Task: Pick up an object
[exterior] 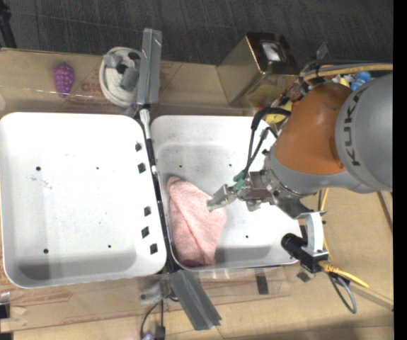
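grey arm with white "ku" lettering, a broad orange band, green and yellow cables, metal gripper

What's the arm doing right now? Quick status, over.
Gripper over right bin, at pink cloth's edge. Cloth lying in bin, not lifted. Nothing blocking.

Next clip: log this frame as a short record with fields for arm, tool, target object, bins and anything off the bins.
arm: reaches in from the right, over the right bin
tool: at the pink cloth's right edge
cloth: crumpled, left side of right bin, against the divider
left bin: white
off bins: purple object, white roll, brass box
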`<state>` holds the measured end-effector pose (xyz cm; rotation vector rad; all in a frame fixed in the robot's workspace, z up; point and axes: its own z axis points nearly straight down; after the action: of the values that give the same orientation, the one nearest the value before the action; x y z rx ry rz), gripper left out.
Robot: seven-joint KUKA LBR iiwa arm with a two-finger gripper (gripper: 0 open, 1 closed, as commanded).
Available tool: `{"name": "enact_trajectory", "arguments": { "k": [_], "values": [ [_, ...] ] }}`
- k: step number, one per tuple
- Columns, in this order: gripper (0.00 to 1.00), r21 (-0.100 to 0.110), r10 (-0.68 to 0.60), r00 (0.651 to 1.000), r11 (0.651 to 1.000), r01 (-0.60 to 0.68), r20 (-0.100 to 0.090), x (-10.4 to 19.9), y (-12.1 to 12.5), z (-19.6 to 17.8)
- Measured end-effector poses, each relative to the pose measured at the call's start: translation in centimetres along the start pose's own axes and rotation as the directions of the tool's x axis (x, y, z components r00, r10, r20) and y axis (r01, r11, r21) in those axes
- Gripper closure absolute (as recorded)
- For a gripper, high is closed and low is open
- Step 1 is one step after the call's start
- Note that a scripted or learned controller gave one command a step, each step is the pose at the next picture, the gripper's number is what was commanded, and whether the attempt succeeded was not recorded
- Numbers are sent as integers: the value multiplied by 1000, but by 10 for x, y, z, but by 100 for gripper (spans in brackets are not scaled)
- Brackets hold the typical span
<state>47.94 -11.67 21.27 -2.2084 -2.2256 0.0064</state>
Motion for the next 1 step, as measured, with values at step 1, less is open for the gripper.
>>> {"name": "enact_trajectory", "arguments": {
  "k": [1],
  "values": [
    [0,-1,86,996,996,-86,1,-27,54,59]
  ]
}}
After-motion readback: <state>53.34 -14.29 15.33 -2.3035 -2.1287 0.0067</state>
